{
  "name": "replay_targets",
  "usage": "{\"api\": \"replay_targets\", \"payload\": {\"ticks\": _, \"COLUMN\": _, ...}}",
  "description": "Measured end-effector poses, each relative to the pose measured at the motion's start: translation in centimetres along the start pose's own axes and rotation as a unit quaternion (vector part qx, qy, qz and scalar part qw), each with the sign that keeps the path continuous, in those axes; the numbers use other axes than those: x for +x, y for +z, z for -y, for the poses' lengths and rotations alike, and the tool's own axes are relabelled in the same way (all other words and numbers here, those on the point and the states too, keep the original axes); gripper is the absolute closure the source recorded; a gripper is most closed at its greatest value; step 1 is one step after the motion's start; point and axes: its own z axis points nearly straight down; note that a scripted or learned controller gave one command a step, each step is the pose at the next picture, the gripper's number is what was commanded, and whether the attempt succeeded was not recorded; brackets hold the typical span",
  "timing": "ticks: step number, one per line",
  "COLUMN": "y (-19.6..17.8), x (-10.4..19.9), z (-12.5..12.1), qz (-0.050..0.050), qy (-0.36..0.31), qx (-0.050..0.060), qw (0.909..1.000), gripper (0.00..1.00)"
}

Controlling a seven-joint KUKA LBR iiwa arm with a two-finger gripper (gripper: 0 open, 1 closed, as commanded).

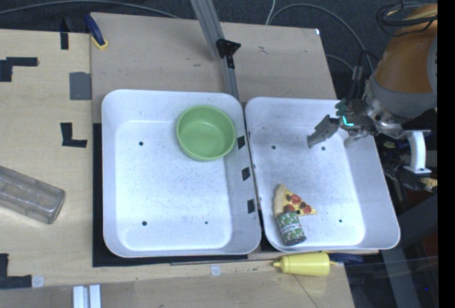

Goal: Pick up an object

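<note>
My gripper (337, 134) hangs over the upper right part of the right bin (370, 228), its fingers spread open with nothing between them. Lower in that bin, to the front left of the gripper, lies a toy pizza slice (293, 200). A small green-labelled can (291, 228) rests just below the slice and touches it. In the left bin (142, 228) a green bowl (206, 132) sits upright near the back right corner.
A yellow bottle (306, 264) lies on the bench just outside the right bin's front rim. A clear plastic cylinder (28, 194) lies at the far left. A metal pole (206, 8) slants down to the bins' back edge. Cables trail behind the right bin.
</note>
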Motion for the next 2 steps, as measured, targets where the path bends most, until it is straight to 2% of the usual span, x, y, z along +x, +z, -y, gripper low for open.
{"api": "replay_targets", "payload": {"ticks": 2, "y": 8.9, "x": -0.5, "z": 0.2, "qz": 0.000, "qy": 0.001, "qx": 0.002, "qw": 1.0000, "gripper": 0.00}}
